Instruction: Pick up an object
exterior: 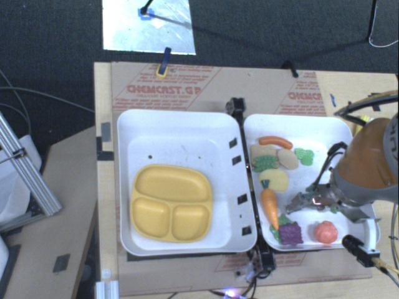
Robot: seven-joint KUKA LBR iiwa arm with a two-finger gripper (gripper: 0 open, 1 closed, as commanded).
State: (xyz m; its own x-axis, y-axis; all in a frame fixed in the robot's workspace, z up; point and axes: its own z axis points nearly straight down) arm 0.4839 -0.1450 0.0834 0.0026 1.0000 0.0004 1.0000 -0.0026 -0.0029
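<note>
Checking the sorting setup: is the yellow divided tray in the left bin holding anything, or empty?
Empty. The yellow tray shows three bare compartments; the toy foods, like the carrot, all lie in the right bin.

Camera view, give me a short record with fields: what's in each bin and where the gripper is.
left bin: yellow divided tray
right bin: sausage, carrot, purple grapes, red fruit, other toy foods
gripper: low inside right bin, right of carrot, above grapes in the picture
arm: enters from right
</note>
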